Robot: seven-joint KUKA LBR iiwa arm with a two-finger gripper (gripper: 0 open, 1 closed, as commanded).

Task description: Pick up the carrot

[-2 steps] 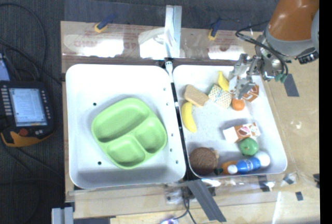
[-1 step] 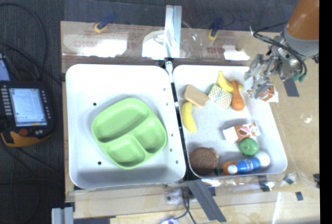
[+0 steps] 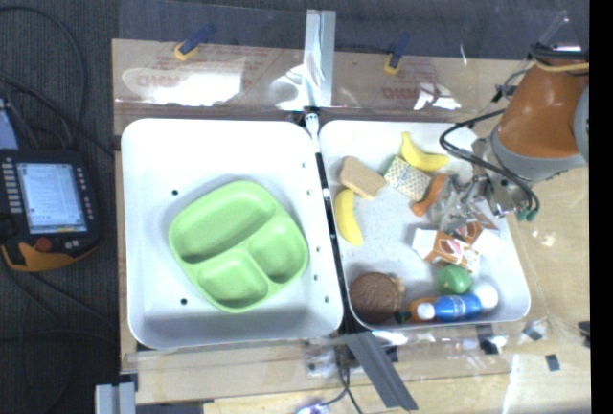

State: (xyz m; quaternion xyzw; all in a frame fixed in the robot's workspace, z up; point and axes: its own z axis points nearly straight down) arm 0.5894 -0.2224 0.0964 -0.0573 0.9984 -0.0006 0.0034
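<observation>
Carrot (image 3: 428, 194) lies in the right bin (image 3: 522, 268), upper middle, slanting from upper right down to lower left. It's orange and short, w/ a patterned packet (image 3: 406, 176) touching its left side and a banana (image 3: 421, 153) just above. My gripper (image 3: 469, 201) hangs just beside the carrot's right end, amid a tangle of cables and a crinkly wrapper (image 3: 454, 249); it's too blurred for me to tell how the gripper is set, and I see nothing held.

To do this step well, I judge I need to line up across the carrot's short axis, near its middle, and come straight down so I don't snag the packet or wrapper. Closing along its length would likely slip off.

Room is tight. Right bin is crowded: tan block (image 3: 362, 177) and a 2nd banana (image 3: 348, 216) toward the divider, brown round item (image 3: 374, 294), green ball (image 3: 454, 279) and blue bottle (image 3: 452, 309) along the near wall. Bare bin floor shows just below the carrot, approx. centre of the bin. Left bin (image 3: 144, 211) has a green divided plate (image 3: 239, 242), well apart. Straight up looks to me the safest way out.
</observation>
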